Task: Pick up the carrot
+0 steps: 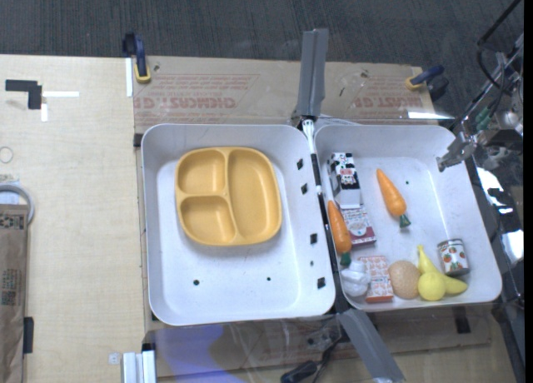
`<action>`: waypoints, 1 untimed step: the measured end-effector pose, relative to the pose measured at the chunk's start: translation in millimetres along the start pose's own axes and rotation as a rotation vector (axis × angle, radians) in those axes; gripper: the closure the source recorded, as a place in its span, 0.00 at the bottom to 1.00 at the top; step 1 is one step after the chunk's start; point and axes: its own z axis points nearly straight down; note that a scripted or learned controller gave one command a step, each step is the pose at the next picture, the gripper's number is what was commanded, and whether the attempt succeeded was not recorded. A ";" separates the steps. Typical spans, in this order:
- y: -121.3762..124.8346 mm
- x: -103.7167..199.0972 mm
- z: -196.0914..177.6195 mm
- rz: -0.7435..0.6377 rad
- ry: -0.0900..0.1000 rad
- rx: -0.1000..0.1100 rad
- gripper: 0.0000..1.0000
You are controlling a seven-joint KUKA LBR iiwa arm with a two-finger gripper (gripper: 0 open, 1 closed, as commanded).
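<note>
Surface: two white bins | carrot point(391, 194) free in right bin point(479, 231), reachable from above | my end effector point(454, 154) at rim, spread: cannot tell

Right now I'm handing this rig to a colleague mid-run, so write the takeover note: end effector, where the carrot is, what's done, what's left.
End effector: at the right bin's upper right rim, holding nothing; open or shut can't be told.
Carrots: two in the right bin. One carrot lies free mid-bin, green stem toward the near side. A second carrot lies along the left wall, beside small boxes.
Also there: can, yellow fruit, potato. Yellow divided plate sits in the left bin.
Done: nothing lifted.
Left: descend, grasp, lift; the free carrot looks easier.
</note>
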 end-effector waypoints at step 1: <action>2.2 46.4 149.3 -0.061 0.000 -0.002 0.00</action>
